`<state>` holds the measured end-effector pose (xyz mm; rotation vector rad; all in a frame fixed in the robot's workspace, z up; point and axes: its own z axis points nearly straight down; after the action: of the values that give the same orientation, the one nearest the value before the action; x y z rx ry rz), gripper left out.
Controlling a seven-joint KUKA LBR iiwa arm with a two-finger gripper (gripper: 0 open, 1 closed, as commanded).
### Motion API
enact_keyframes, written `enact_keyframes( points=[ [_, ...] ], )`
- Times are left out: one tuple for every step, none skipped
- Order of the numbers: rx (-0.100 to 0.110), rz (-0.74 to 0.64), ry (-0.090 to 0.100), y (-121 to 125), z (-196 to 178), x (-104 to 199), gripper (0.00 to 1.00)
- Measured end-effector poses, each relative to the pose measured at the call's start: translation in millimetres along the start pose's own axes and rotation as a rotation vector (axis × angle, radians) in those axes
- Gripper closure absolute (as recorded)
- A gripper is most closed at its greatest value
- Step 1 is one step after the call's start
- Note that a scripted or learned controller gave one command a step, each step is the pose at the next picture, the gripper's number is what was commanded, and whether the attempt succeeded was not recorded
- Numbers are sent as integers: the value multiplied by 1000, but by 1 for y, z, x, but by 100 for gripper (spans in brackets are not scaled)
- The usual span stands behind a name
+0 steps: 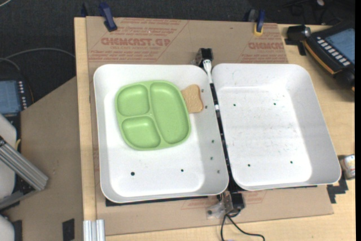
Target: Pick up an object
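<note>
At the far left we see a grey metal rail (23, 165) lying at a slant off the bench. Next comes the brown board (141, 38) with red print, held at its far edge by a blue clamp (107, 17). On the board sits the left bin (118, 180). In its far half lies a green tray (152, 115) with three compartments, two small ones on the left and one long one on the right. Just beside the tray, touching its far right rim, lies a tan slab (193, 99), flat on the bin floor and close to the bin's right wall. A black clip (205, 56) sits at the far end of the seam where the two bins meet. The right bin (271, 121) shows a white floor speckled with small dark marks. A second clamp (259, 22) grips the board beyond it. A dark handset (333, 51) lies at the far right. Whether the gripper is apart or together we cannot tell
</note>
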<state>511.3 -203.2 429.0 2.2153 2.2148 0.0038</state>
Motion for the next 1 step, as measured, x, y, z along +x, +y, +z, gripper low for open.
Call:
enact_keyframes(
  points=[
    [17,0,8,-33,79,29,100]
  ],
)
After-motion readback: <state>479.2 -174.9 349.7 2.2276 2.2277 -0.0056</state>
